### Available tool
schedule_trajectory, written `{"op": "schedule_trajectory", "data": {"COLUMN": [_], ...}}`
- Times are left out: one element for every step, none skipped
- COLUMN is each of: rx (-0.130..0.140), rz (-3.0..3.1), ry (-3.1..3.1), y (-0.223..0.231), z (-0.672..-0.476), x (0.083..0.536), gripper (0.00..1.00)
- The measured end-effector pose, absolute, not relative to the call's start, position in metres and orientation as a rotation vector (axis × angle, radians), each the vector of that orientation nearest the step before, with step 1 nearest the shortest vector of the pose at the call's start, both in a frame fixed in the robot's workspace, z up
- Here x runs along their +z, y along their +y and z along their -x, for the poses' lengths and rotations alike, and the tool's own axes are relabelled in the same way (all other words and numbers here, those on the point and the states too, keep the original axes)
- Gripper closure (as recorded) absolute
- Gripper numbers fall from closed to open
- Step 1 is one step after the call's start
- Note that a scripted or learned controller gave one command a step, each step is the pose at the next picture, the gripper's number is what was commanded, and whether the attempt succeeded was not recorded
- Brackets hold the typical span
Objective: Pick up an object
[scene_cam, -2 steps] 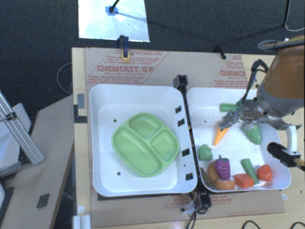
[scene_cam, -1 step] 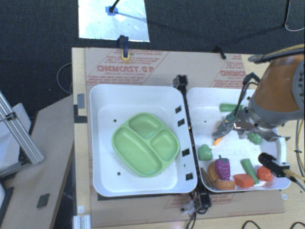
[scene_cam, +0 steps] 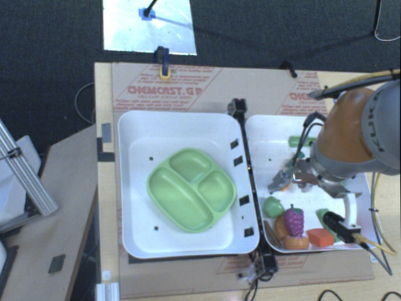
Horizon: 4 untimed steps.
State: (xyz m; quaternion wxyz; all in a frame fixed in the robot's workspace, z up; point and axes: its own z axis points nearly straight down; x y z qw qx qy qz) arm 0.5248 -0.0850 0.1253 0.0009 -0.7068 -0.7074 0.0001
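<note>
Plastic, by the look of it: the toy food sat clustered in the near part of the right bin (scene_cam: 360, 187), and I took any 1 of those pieces as a fair candidate for the pick.

My gripper (scene_cam: 282, 179) hung over the left half of that bin, just far of the cluster. Whether my jaws stood wide or narrow I could not tell; the wrist and cabling hid too much. Nothing showed between them.

Contents noted, near edge, left to right:
- 1 green round piece (scene_cam: 273, 205), just near of my gripper, close to the divider.
- 1 purple grape bunch (scene_cam: 294, 220), upright, touching the pieces around it.
- 1 orange piece (scene_cam: 296, 242) under the grapes.
- 1 red-orange block (scene_cam: 320, 237) to the right of it.
- 1 small green piece (scene_cam: 296, 142) alone at the far side.

Left bin (scene_cam: 135, 137) held 1 green divided plate (scene_cam: 192, 190); not my target.

Handling judgement: hollow moulded toys, so light and stiff, not fragile, but smooth and likely slippery. The grape bunch was bumpy and should key into the pads better than the round green piece, which could squirt out sideways. I would close across the bunch's narrow middle, from above. Crowding was the risk: neighbours touching it could block 1 jaw.
</note>
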Motion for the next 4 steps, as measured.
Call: {"op": "schedule_trajectory", "data": {"rx": [0.002,-0.003,-0.004,-0.006], "rz": [2.218,2.221,2.220,2.220], "ry": [-2.221,-2.223,-2.228,-2.230], "y": [-0.084,-0.085,-0.088,-0.083], "z": [-0.525,-0.526,-0.533,-0.535], "x": [0.082,0.095,0.155,0.217], "gripper": [0.00,1.00,1.00,1.00]}}
